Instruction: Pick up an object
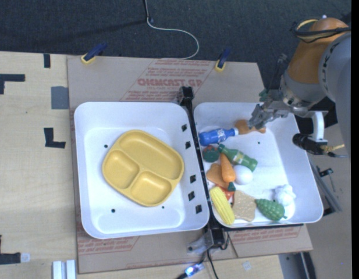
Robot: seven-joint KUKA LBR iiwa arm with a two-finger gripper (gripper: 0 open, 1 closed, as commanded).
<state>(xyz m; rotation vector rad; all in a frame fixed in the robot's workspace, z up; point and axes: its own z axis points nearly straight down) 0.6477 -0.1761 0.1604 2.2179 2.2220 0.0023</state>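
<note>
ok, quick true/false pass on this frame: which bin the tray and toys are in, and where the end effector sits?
1. The yellow three-compartment plastic tray lies in the left white bin. True.
2. The blue plastic bottle sits in the left bin. False: it is in the right white bin.
3. The end effector is over the right bin's far edge. True.
4. The yellow toy corn cob rests on the tray. False: it lies in the right bin, near corner.
5. The orange toy carrot lies in the right bin. True.
</note>
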